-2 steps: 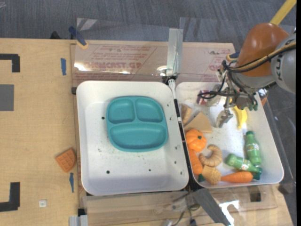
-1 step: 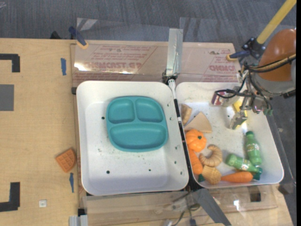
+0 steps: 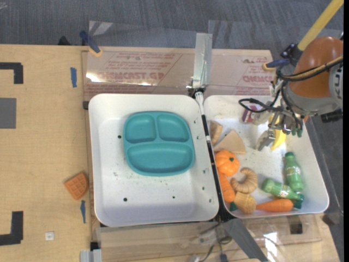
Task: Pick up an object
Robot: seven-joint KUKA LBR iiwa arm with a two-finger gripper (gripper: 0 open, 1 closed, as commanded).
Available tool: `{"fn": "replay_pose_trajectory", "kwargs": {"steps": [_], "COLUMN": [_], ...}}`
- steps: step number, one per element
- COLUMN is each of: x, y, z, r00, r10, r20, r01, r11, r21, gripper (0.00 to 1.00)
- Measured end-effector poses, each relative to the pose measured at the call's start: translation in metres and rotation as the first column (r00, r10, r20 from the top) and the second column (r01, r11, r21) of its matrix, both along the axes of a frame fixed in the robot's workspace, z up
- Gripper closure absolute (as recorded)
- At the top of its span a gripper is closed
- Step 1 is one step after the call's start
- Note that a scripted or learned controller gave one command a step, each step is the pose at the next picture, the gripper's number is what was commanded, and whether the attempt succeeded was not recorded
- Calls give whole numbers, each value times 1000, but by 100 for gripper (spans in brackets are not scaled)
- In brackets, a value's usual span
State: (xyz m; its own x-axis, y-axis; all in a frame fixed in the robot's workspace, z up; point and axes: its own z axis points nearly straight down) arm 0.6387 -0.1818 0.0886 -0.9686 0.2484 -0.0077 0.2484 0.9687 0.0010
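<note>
My gripper [image 3: 276, 135] hangs over the upper middle of the right bin [image 3: 319, 201]. A small yellow object [image 3: 280, 138] shows between its fingers, with the grey finger [image 3: 265, 141] to its left. Toy food lies in this bin: an orange pumpkin [image 3: 227, 162], a tan croissant [image 3: 245, 180], a carrot [image 3: 274, 205], an upright green bottle [image 3: 293, 170], a second green bottle [image 3: 280, 189] lying down, and tan bread wedges [image 3: 233, 141]. All of these lie below and left of the gripper, apart from it.
The left bin [image 3: 103, 201] holds a teal divided plate [image 3: 158, 142]. A small orange waffle [image 3: 76, 184] lies on the wooden bench left of the bins. A metal divider post [image 3: 202, 59] stands behind the bins. Cables [image 3: 253, 103] hang near the wrist.
</note>
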Motion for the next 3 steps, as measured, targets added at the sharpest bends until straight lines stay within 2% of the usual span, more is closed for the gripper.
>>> {"fn": "replay_pose_trajectory", "kwargs": {"steps": [1, 2, 3], "x": [-34, -29, -30], "y": [-44, -42, -42], "z": [0, 15, 14], "r00": [998, 998, 998], "r10": [63, 66, 67], "r20": [0, 15, 13], "r01": [-63, -66, -67], "r11": [998, 998, 998], "r21": [-3, -7, -6], "gripper": [0, 100, 0]}}
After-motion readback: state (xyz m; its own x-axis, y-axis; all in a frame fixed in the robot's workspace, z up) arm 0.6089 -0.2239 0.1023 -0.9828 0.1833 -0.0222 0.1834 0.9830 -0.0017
